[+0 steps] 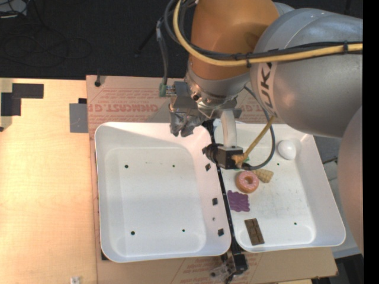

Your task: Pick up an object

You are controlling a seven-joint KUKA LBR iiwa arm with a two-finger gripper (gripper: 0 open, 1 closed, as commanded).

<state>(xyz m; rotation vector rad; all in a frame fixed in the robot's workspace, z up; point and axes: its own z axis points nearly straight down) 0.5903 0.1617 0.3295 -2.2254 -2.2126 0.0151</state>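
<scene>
**Tool.** The two-finger gripper (183, 123) hangs over the far rim of the shallow white left bin (109, 138). It is up and to the left of the pink-iced ring doughnut (247, 182) and well apart from it. Whether it is released or clenched cannot be told from this slanted view. No object is seen in its grasp.

**Task objects.** All lie in the shallow white right bin (325, 182), and the doughnut serves as the reference.
- A small tan waffle-patterned piece (265, 176) sits just right of the doughnut, touching or nearly so.
- A flat purple knobbly piece (238, 201) lies just below-left of it.
- A dark brown rectangular block (254, 231) lies further below, near the front wall.
- A white egg-shaped object (287, 149) rests up and to the right, apart.

**Obstructions.** The adjoining rims of the two bins run between the doughnut and the gripper. The grey arm (308, 58) overhangs the far right corner of the bin beyond the white object.

**Surroundings.** A brown cardboard sheet with red print (130, 102) lies under both bins. The pale wooden bench top (41, 188) extends far left of the doughnut.
</scene>
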